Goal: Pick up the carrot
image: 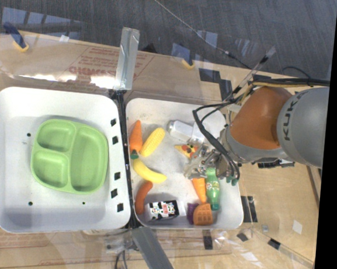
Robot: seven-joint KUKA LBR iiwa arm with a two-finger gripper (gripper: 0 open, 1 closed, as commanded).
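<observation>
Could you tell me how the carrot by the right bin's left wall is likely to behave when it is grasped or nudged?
The carrot looks like smooth, rigid toy plastic, so it would probably stay stiff and might slip. Its rounded, tapered body lies flat and may roll or pivot if nudged. The corn cob close beside it could get bumped.

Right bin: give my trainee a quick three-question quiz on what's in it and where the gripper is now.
1. True or false: the gripper sits over the right bin, not the left bin.
2. Which item lies nearest the wall between the two bins? A) green bottle B) carrot C) clear bottle
3. Fill in: the green divided plate has ___ compartments.

Key
1. True. It is down among the items on that bin's right side.
2. B. This carrot lies along the divider, beside the corn cob; a second orange carrot-like piece lies by the green bottle.
3. Three.
</observation>
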